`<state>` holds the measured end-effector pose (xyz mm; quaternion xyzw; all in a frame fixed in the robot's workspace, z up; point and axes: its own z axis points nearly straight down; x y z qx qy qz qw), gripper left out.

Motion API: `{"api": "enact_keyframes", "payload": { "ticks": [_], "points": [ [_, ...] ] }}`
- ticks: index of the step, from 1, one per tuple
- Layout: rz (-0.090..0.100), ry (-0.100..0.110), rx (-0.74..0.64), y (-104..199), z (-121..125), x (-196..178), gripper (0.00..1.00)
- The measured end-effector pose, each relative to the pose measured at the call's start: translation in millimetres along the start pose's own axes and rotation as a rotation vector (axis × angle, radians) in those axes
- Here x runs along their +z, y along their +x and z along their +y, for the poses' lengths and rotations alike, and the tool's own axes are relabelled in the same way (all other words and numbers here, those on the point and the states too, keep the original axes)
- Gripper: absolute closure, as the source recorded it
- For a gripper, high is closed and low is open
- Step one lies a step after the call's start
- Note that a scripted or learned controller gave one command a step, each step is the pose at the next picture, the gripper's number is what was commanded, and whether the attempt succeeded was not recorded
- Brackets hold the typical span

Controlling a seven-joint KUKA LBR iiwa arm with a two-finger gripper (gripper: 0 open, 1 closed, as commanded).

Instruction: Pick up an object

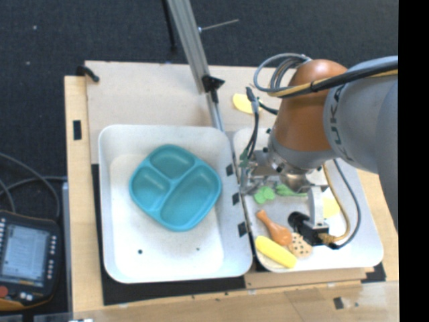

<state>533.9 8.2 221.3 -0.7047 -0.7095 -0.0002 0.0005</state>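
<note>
The gripper [263, 180] is down in the right-hand bin [372, 243] over a green toy [266, 194]; I can't tell its grip. Next: close and lift.

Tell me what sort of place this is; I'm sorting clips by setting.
Probably a robotics lab's grasping test bench: a robot arm reaches over two white bins, one with a teal divided plate, the other with toy food, beside a control pendant.

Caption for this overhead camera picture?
Robot arm reaches into the right bin of toy food; a blue divided plate lies in the left bin.
</note>
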Motion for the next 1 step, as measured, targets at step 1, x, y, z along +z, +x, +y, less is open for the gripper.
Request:
{"api": "enact_keyframes", "payload": {
  "ticks": [1],
  "points": [
    [0.002, -0.001, -0.003, 58.4, -3.7, 0.9, 1.00]
  ]
}}
